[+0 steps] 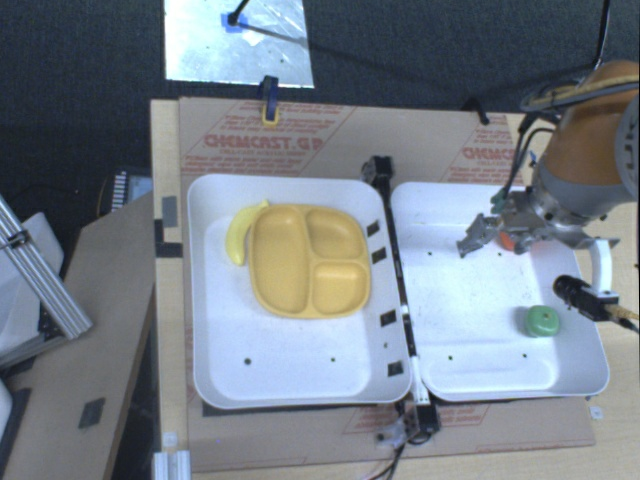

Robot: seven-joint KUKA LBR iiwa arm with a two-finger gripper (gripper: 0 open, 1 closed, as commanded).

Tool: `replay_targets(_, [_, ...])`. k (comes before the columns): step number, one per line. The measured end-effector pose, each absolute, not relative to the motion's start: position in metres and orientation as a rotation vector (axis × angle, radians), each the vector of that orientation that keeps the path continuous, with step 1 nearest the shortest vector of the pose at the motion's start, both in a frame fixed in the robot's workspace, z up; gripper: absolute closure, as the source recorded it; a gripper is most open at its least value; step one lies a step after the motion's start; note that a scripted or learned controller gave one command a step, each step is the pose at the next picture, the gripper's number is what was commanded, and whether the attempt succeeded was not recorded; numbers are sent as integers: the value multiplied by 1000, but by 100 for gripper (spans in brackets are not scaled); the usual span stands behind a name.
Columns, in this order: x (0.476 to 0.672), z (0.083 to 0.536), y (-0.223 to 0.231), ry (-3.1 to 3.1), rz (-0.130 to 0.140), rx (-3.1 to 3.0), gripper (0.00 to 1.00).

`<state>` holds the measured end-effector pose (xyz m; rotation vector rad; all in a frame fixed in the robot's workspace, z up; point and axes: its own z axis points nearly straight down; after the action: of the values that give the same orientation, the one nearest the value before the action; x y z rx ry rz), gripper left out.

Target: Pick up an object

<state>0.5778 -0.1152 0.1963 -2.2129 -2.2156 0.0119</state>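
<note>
Red "CHEMCAST" lettering marks the board [270, 140] behind both bins; whether the jaws [480, 238] grip is unclear.

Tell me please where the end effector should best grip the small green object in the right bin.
Probably across the round sides of the green object, coming straight from above. It is small and low, lying apart from the bin wall, so both sides look free.

A brown board [330, 128] with red letters is lying flat in the middle. Dark carpet [90, 38] is spreading behind the board. A shiny sheet [238, 28] is resting on the carpet, just past the board's far edge. A yellow clip [270, 103] is sitting on that edge. A metal bar [35, 273] is leaning well left of the board, over a tan table [100, 348].
</note>
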Motion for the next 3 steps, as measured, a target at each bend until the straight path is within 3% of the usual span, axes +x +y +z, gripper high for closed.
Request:
replay_targets(1, [581, 204, -115, -2226, -1, -2218, 0])
replay_targets(3, [592, 104, -107, -2223, 2, -2218, 0])
